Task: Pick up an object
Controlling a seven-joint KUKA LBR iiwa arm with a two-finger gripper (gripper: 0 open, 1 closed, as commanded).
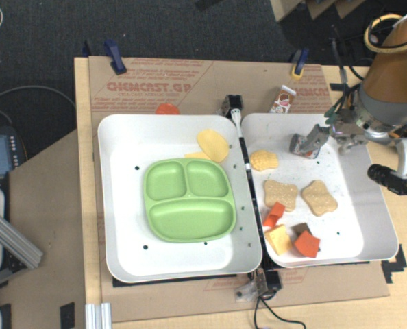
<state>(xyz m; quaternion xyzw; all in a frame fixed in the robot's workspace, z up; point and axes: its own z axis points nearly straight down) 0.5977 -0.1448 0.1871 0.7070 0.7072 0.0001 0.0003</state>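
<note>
The pincer point(306, 144) hangs released and holding nothing over the right bin point(368, 204), low near its far wall, probably lining up on the round cracker point(264, 160) lying just beside it.

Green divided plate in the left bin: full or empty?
Empty. The green divided plate lies flat with all three compartments bare; the yellow piece sits on the bin floor beyond its far rim.

Green divided plate point(188, 201) in left bin point(114, 184), blue clamps point(114, 57), small carton point(283, 100)
</note>
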